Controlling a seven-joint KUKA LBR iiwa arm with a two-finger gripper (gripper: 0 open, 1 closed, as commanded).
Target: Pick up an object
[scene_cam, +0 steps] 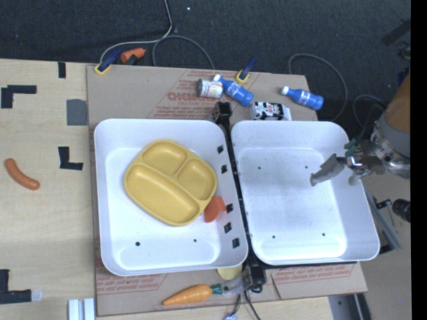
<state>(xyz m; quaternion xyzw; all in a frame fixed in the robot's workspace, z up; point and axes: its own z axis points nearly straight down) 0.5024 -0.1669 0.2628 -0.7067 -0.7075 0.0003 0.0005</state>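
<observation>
A yellow divided plate [172,182] lies in the left bin [101,179]. A small orange-red piece [214,209] rests against the plate's lower right rim. My gripper [330,169] reaches in from the right and hangs over the right side of the right bin [360,249], near its far right wall. It is well apart from the plate and the orange-red piece, across the divider between the bins. The wrist with its orange band [407,109] sits at the view's right edge.
Behind the bins lie two blue bottles [238,92] [303,97], a small can [210,87] and a black-and-white item [270,111]. A carrot [189,295] lies in front of the bins, a sausage [21,174] on the far left bench. Cables trail at the back.
</observation>
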